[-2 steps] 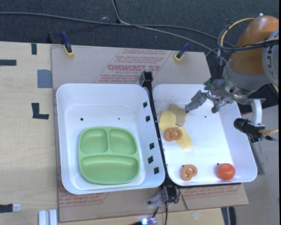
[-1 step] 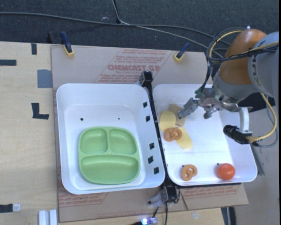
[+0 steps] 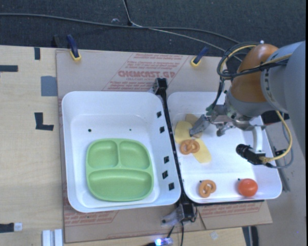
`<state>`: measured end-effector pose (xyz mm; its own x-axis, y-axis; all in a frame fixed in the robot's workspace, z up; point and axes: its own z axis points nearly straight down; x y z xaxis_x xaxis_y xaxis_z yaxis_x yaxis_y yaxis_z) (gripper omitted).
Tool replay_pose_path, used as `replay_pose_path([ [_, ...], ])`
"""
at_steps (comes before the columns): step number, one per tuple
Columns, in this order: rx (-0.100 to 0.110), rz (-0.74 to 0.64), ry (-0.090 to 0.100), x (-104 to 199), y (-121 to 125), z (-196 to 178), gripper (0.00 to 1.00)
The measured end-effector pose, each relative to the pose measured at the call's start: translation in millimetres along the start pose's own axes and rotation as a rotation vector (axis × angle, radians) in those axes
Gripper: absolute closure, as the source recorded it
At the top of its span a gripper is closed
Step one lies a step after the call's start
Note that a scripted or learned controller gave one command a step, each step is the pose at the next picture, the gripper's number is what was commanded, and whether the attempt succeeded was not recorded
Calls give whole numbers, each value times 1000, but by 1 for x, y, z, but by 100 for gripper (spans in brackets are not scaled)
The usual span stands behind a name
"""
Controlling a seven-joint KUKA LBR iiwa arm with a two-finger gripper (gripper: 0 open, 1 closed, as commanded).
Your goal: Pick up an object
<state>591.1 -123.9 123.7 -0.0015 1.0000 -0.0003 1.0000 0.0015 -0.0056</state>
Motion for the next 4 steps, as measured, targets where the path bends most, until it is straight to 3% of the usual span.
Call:
replay_pose_path([
  [1, -3, -2, 0, 1, 1, -13, 100],
  [3, -10, 0, -1, 0, 1, -129, 100],
  [4, -4, -3, 1, 41, -11, -119, 100],
])
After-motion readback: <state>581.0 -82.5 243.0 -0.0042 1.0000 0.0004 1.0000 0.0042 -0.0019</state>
